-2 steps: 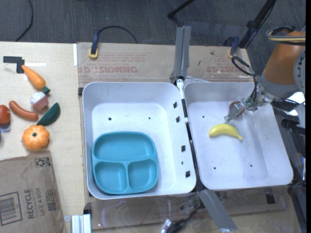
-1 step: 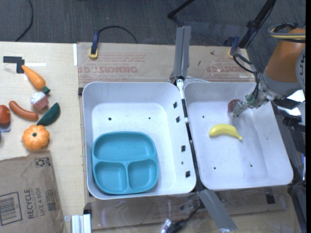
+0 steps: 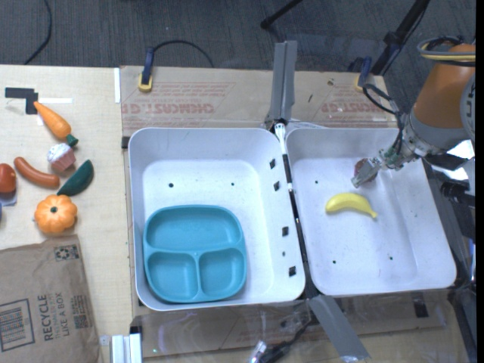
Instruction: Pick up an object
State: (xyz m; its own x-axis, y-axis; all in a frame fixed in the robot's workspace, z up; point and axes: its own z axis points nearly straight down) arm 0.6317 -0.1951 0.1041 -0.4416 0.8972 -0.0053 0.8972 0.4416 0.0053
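1. yellow banana (image 3: 351,205) is lying in the right bin (image 3: 423,271), and we're seeing it untouched.
2. we're watching the gripper (image 3: 364,172) hovering just above it; jaw state we cannot tell.
3. a blue tray (image 3: 195,253) is sitting in the left bin (image 3: 204,153).

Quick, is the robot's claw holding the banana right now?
Claw: not holding the banana, which lies apart from it in the right bin. Open or closed cannot be told.
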